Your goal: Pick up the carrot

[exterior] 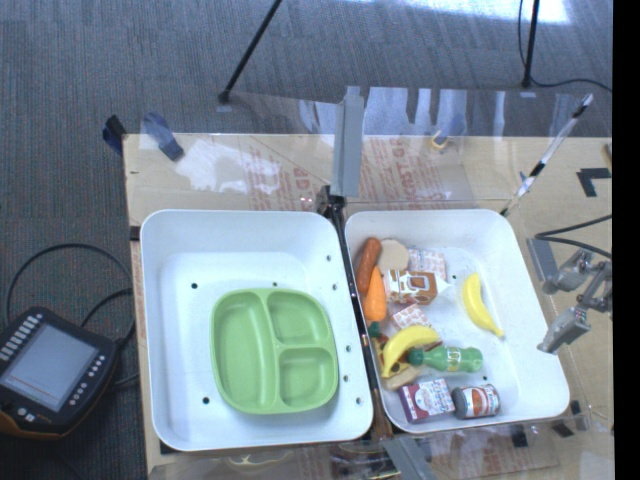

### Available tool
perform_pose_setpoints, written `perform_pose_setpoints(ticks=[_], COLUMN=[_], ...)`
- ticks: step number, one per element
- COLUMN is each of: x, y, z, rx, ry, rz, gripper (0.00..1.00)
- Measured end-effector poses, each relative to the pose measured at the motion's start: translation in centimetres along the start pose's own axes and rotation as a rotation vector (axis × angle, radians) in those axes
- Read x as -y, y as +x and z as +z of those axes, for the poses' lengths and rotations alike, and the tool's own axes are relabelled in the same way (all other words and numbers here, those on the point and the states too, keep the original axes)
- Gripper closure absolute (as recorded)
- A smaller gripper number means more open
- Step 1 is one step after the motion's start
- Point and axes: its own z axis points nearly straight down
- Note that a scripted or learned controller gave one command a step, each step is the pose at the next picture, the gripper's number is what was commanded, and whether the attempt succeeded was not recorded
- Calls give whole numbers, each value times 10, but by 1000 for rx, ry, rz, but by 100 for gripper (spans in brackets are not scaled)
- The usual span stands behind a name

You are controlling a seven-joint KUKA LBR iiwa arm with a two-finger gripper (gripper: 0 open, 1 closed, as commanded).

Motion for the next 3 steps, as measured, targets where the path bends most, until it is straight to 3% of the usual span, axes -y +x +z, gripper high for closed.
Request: perform_pose_setpoints(ticks=[1,2,3], x=[-53,-37,-41], y=[27,-56,-16], z=[110,165,97], rx=[-4,0,1], ry=[0,-1,-1], rz=[144,-47,-212], gripper=[0,0,0])
